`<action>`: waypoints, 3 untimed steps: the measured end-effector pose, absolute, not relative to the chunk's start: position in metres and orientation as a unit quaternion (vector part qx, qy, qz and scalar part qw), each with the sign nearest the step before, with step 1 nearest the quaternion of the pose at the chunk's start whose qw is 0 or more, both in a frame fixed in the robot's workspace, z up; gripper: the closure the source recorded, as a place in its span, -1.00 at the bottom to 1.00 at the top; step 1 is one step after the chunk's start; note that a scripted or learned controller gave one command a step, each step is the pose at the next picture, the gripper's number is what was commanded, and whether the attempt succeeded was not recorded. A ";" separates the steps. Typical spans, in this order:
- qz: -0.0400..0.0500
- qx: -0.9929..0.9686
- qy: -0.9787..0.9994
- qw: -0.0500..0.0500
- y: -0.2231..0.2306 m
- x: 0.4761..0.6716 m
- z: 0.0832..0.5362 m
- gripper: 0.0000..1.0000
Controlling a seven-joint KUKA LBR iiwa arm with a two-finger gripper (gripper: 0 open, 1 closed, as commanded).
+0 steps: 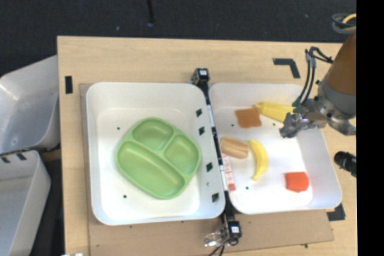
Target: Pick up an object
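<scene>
1. The gripper (290,129) is seen low over the right bin (318,201), reached in from the right; whether its fingers are spread or closed cannot be told, and nothing is seen between them.
2. The corn (275,111), a yellow piece, lies just beside the fingers, up and to their left, seemingly touching or nearly so. It is judged the likeliest thing to be picked.
3. The corn is taken to be a light, stiff plastic toy with a smooth, rather slippery skin. A hold across its narrow width near the middle is advised, since a grip near a tapered end could be squeezed off.
4. The brown slice (248,118) lies further left of the fingers, beyond the corn. It looks flat and thin, so little edge would be offered to a grasp.
5. The banana (260,157) lies below and left of the fingers; its curve is judged best taken across mid-length.
6. The bun (234,147) lies left of the banana, and the red block (296,181) lies below the fingers, well apart.
7. The green plate (157,157) lies in the left bin (102,201), far left of the fingers.
</scene>
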State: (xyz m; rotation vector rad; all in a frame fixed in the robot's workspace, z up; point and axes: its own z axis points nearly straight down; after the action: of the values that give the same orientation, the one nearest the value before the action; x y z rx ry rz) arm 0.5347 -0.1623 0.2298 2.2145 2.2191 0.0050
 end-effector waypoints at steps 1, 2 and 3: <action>0.001 0.706 0.708 0.001 -0.163 0.536 0.241 1.00; 0.001 0.705 0.709 0.001 -0.107 0.546 0.237 1.00; 0.000 0.705 0.709 0.001 -0.057 0.564 0.228 1.00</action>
State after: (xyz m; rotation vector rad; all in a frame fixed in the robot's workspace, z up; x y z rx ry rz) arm 0.5636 -0.0572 0.2275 2.2134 2.2278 0.0016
